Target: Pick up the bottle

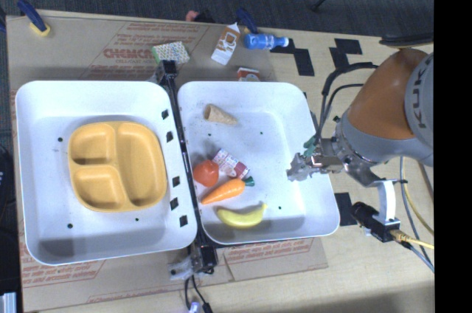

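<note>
A small blue bottle (pixel 262 42) lies on its side on the cardboard behind the right bin (pixel 295 101), outside both bins. My gripper (pixel 301 168) hangs low over the right bin's right side, near its wall, far in front of the bottle. The grey wrist and the orange band (pixel 383 101) rise to its right. Nothing shows between the gripper and the bin floor.
The right bin holds a cone-shaped piece (pixel 220 114), a tomato (pixel 206 173), a carrot (pixel 223 191), a banana (pixel 241 215) and a small pink-and-white pack (pixel 231 164). A yellow divided plate (pixel 116 165) lies in the left bin (pixel 37 108). A carton (pixel 226 45) and a patterned pack (pixel 171 52) lie near the bottle.
</note>
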### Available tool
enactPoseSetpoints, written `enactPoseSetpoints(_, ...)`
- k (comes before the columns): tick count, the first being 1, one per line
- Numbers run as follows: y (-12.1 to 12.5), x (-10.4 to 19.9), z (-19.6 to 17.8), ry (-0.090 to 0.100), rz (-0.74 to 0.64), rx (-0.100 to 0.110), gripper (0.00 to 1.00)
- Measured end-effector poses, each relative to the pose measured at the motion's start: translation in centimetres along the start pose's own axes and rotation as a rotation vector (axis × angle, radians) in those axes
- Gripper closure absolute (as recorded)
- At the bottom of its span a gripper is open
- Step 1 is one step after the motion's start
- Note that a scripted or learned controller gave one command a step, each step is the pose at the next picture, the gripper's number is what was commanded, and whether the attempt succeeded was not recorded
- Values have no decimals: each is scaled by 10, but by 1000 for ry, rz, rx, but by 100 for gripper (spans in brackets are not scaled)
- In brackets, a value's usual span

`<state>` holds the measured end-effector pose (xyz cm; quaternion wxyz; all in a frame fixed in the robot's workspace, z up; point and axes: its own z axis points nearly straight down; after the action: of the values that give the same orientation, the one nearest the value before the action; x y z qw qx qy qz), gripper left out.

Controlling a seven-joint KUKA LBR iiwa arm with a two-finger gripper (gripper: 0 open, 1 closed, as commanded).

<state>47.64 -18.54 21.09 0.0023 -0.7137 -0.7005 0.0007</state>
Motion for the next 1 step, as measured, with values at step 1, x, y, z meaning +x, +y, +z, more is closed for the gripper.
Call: enactPoseSetpoints(1,0,-21,3,-2,3,-2,100)
